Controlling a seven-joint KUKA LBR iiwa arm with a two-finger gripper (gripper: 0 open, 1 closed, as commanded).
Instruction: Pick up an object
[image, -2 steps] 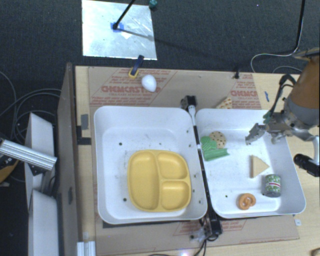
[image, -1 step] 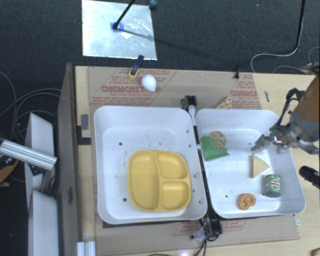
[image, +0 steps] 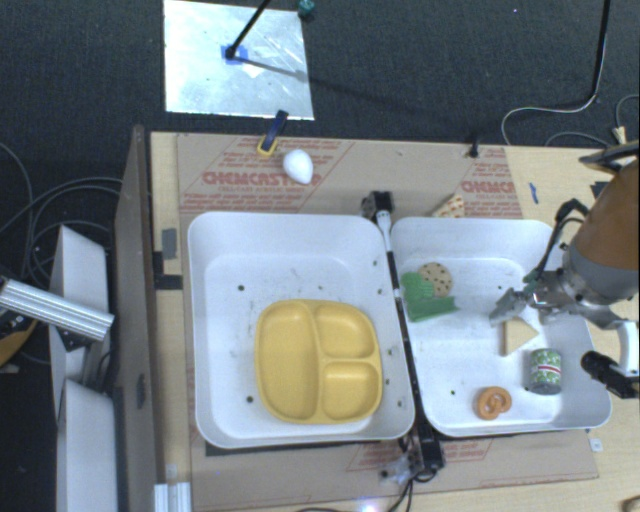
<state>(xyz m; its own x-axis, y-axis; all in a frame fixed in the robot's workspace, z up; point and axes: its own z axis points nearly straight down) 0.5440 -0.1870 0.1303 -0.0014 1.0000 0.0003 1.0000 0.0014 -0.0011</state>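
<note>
The right bin (image: 470, 425) holds a green leafy toy (image: 427, 299) by its left wall and a round cookie (image: 435, 274) just behind it. A tan wedge (image: 517, 337) lies mid-bin, a small green-labelled can (image: 545, 370) stands to its right, and an orange pretzel (image: 492, 402) sits near the front. My gripper (image: 520, 303) hangs low over the bin's right half, just above the far corner of the tan wedge. The arm (image: 610, 245) comes in from the right. Nothing is visibly held.
A yellow divided plate (image: 318, 360) lies in the left bin (image: 225, 260). Behind the bins, on the cardboard, rest a white egg (image: 298, 165) and a small yellow-and-blue item (image: 270, 135). A clamp (image: 380, 207) sits where the bins meet at the back.
</note>
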